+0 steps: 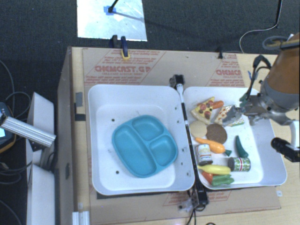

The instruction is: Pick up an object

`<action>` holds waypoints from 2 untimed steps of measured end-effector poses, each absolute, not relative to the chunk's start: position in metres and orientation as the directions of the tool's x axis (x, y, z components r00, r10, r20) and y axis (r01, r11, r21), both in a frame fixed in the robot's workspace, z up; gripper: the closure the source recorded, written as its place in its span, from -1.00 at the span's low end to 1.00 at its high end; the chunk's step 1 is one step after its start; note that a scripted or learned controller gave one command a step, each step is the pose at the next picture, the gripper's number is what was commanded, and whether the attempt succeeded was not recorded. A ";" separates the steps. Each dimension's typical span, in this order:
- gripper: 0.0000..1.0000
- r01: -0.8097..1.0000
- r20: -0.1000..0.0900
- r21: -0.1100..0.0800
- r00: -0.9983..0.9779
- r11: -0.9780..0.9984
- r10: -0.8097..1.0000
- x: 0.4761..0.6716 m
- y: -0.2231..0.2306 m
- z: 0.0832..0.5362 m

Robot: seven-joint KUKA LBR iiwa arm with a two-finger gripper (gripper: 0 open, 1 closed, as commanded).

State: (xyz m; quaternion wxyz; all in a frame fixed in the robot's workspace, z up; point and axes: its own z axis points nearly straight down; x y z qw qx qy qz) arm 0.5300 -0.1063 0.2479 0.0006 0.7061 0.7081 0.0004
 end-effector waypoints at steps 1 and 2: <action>-1.00 1.000 -0.007 0.023 0.003 -0.003 1.000 0.509 -0.099 0.110; -1.00 1.000 0.000 0.001 -0.001 0.001 1.000 0.513 -0.095 0.097</action>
